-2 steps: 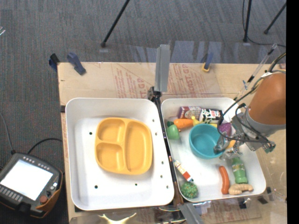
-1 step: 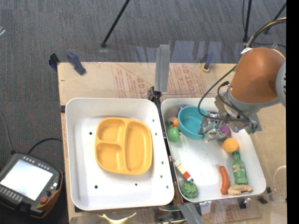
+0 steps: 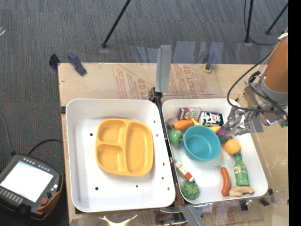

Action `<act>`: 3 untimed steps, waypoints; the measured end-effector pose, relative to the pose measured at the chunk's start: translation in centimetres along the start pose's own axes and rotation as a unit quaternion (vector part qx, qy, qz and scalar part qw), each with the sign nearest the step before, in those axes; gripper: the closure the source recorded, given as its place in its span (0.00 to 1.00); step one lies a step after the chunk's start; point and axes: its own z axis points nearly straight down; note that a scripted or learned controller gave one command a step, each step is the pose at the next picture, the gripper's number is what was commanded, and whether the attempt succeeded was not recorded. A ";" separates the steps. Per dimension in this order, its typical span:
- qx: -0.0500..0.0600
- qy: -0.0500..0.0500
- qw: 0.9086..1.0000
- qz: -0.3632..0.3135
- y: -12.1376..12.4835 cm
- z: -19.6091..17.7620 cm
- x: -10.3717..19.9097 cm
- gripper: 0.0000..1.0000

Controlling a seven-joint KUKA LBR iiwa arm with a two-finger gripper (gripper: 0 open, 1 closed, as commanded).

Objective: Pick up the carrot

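Observation:
The carrot [image 3: 183,125] is a small orange piece lying in the right bin [image 3: 257,171], just up and left of the teal bowl [image 3: 201,142] and beside a green pepper [image 3: 175,137]. My gripper [image 3: 233,126] hangs over the right side of that bin, to the right of the bowl, above a purple item [image 3: 223,134] and near an orange fruit [image 3: 232,146]. The carrot lies about a hand's width to the gripper's left. Nothing shows between the fingers.
The right bin also holds two small cartons [image 3: 201,116], a green bottle [image 3: 241,170], a sausage [image 3: 225,181], a ginger root [image 3: 241,190], broccoli [image 3: 190,189] and a small stick-shaped packet [image 3: 184,170]. A yellow divided plate [image 3: 125,146] sits in the left bin [image 3: 80,173].

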 end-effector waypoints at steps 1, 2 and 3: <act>0.000 -0.001 0.999 -0.038 -3.8 -19.2 0.8 1.00; -0.007 0.006 0.995 -0.098 -1.1 -8.7 8.6 1.00; -0.011 0.006 0.955 -0.298 -0.7 4.4 8.1 1.00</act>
